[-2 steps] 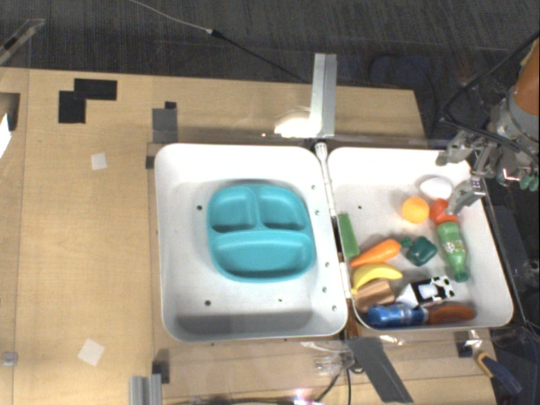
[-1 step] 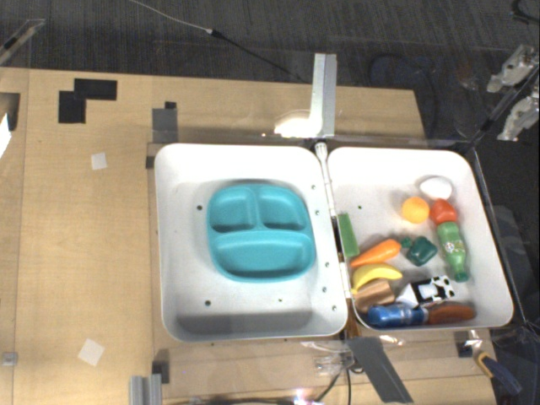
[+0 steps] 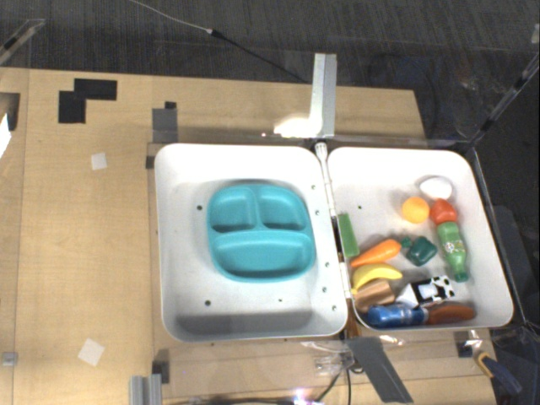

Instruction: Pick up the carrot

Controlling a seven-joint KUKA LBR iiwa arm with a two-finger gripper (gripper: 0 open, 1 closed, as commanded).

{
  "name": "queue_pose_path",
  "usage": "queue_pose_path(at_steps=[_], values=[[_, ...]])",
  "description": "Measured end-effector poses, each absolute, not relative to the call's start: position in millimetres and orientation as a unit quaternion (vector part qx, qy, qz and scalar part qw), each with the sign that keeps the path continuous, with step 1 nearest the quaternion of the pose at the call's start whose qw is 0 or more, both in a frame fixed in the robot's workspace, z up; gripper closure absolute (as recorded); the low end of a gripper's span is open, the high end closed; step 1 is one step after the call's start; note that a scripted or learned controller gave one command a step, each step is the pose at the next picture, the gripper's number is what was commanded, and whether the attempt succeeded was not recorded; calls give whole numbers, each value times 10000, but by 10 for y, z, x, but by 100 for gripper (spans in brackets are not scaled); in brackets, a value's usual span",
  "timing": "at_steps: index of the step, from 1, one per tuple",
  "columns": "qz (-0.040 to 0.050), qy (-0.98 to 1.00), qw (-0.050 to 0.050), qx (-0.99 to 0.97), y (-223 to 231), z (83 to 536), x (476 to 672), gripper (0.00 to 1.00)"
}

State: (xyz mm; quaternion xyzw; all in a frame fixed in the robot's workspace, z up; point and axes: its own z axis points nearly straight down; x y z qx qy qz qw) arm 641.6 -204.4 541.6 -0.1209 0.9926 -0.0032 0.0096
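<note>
The carrot (image 3: 376, 252) is a small orange piece with a green tip at its right end. It lies tilted in the right bin (image 3: 371, 175), near the bin's left wall, just above a yellow banana (image 3: 376, 275) and next to a dark green block (image 3: 419, 249).
The right bin also holds a white cup (image 3: 436, 187), an orange ball (image 3: 414, 209), a red and green bottle (image 3: 450, 239), a blue item (image 3: 391, 315), a brown sausage (image 3: 450, 312), a black and white piece (image 3: 434, 289) and a green bar (image 3: 346, 235). A teal divided plate (image 3: 257, 230) sits in the left bin (image 3: 181, 226).
</note>
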Motion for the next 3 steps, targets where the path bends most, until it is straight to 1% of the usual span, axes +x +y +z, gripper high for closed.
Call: queue_pose_path(at_steps=[1, 2, 3], values=[[-31, 9478, 60, -3187, -1916, 5392, 5813, 0], [-38, 9224, 57, -3862, -1948, 5385, 5289, 0], [5, 9062, 15, -4230, -1827, 2831, 5081, 0]])
